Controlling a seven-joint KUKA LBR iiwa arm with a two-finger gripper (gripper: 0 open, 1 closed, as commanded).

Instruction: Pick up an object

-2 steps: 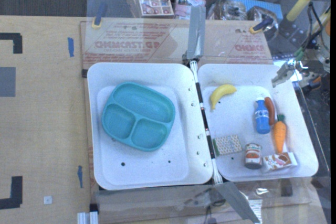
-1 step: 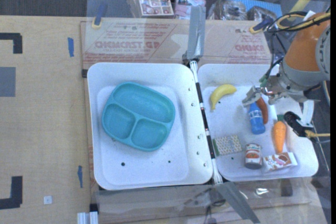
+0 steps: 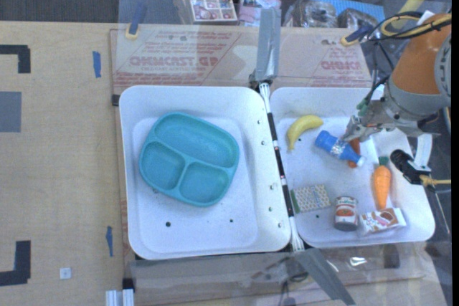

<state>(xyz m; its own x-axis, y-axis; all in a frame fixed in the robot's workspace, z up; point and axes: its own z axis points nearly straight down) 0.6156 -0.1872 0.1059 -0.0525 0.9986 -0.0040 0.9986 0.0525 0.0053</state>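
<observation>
Gripper (image 3: 356, 131) above bottle (image 3: 336, 145), right bin (image 3: 423, 222).

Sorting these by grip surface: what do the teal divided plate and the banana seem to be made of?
Teal divided plate: likely moulded plastic, smooth with a soft sheen and rounded compartments. Banana: probably a plastic toy, evenly yellow and slightly glossy, though a real one can't be ruled out.

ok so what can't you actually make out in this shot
- Gripper, camera view: too small and cluttered to tell whether it grips the blue bottle.
- Orange item under the bottle: mostly covered, identity unclear.
- Can and small carton: labels too small to read.
- Arm: cut off by the right edge.
</observation>
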